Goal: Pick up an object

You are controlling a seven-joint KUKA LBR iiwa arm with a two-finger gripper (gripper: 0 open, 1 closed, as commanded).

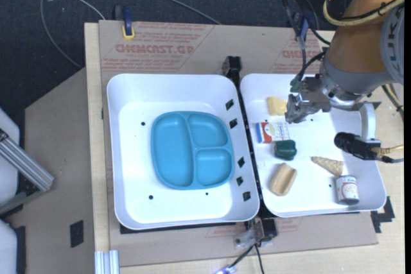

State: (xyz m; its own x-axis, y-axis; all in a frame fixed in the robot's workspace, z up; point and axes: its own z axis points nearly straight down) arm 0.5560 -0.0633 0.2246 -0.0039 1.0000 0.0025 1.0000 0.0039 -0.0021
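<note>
Gripper (297,113) low in right white bin (376,202), finger state not readable from here, just above small red-white-blue printed carton (273,132) lying flat near bin's left wall; carton likely light, stiff-sided, crushable, best pinched across its short sides.

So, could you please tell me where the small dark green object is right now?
The dark green object lies in the right bin, near its left side, just below the small red, white and blue carton and above the tan cylinder.
</note>
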